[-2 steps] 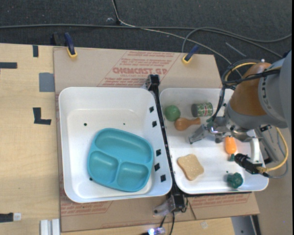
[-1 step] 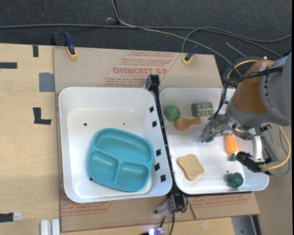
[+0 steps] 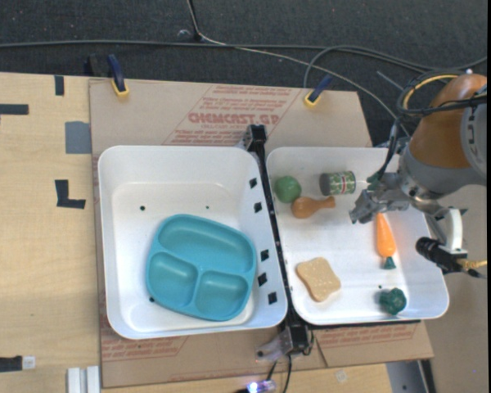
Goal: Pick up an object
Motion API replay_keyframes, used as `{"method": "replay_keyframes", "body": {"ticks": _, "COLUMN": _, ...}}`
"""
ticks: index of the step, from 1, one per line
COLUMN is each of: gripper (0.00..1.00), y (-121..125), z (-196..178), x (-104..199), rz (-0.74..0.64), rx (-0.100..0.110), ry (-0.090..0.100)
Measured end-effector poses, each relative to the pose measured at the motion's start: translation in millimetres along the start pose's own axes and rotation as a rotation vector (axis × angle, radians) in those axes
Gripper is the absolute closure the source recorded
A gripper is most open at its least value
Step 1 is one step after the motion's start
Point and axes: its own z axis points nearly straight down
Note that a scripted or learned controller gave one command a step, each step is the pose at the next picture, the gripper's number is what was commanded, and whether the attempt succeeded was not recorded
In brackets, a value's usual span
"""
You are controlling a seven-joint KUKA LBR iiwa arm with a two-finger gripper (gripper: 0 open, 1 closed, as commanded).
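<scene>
Just right of the jaws (image 3: 367, 210) lies the carrot (image 3: 385, 237)

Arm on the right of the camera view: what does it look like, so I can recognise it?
A rounded grey arm with an orange band above the wrist, yellow and black cables looped beside it, and a dark grey metal end effector.

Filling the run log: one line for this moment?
gripper over right bin | beside carrot | nothing seen held | tray in left bin

One fixed camera looks down aslant over both bins (image 3: 106, 219).
</scene>
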Motion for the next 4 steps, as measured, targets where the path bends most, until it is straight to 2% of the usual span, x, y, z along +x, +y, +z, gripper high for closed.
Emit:
{"method": "replay_keyframes", "body": {"ticks": 2, "gripper": 1.00, "y": 4.4, "z": -113.7, "x": -3.7, "rz": -0.002, "rx": 0.002, "ry": 0.000}}
{"method": "replay_keyframes", "body": {"ticks": 4, "gripper": 1.00, "y": 19.9, "z": -113.7, "x": 101.1, "rz": -0.005, "rx": 0.005, "ry": 0.001}}
